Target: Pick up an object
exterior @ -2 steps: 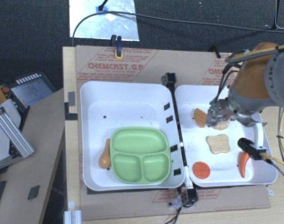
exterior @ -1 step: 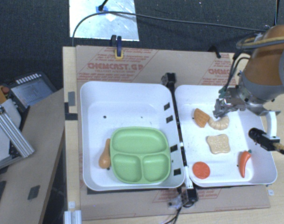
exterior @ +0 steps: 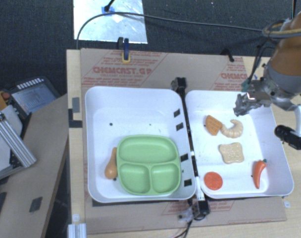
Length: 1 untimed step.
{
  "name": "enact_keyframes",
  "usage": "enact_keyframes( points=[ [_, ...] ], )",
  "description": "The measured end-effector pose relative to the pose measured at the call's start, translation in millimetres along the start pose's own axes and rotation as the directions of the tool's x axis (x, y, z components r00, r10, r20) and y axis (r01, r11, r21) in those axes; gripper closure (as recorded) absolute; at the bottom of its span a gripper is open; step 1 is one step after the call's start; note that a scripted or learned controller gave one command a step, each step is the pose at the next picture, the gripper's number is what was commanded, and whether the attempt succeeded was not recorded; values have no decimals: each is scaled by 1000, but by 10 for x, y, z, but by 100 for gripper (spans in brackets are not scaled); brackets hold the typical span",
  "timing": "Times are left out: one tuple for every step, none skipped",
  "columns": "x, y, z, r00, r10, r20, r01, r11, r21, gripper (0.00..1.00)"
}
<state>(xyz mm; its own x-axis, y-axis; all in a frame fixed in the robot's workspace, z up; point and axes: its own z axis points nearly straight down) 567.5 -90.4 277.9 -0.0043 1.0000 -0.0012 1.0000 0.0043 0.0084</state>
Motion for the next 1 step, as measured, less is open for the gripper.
enact_keyframes(
  points=[
    [500, 169, -7, 1000, -4, -2, 4, 1000, 4, 100]
  ],
)
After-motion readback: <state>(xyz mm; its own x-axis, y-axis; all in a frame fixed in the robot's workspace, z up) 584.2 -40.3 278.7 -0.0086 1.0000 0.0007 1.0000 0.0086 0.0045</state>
